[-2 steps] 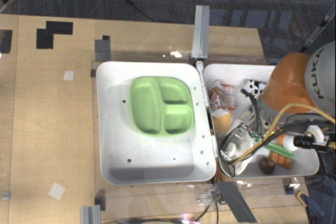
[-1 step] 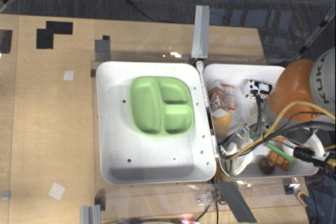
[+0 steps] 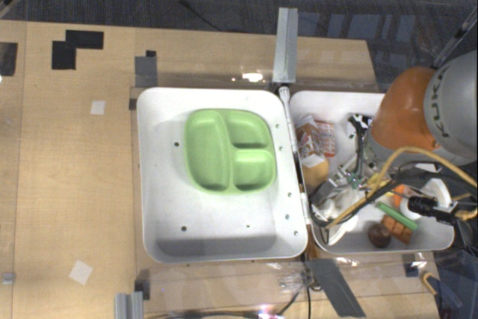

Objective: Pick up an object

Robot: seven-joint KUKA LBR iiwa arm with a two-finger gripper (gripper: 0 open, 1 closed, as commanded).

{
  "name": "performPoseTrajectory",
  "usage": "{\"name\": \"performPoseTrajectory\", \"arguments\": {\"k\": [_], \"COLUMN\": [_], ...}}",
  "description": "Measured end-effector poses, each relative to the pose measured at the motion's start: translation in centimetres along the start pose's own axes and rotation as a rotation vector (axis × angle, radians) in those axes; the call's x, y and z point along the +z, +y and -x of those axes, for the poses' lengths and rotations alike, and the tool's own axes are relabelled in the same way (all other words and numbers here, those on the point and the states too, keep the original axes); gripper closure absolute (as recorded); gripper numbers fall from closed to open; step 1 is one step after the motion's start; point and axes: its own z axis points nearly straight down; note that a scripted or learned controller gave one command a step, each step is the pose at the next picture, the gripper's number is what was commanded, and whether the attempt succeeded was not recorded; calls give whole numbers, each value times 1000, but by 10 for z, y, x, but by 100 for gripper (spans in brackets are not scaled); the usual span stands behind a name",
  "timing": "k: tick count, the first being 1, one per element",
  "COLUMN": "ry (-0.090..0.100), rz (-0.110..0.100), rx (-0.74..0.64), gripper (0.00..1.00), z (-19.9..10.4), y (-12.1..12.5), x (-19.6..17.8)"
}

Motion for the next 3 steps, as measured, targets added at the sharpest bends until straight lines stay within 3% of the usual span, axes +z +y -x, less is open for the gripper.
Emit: {"name": "performPoseTrajectory", "arguments": {"k": [1,2,3], "ry": [-11,9,7], "rz": [10,-3,-3], "rx": [-7,215,-78], "gripper": [100,100,100], "z": [3,-29,58], "y": [4,69,127], "x": [-15,-98,-172]}}
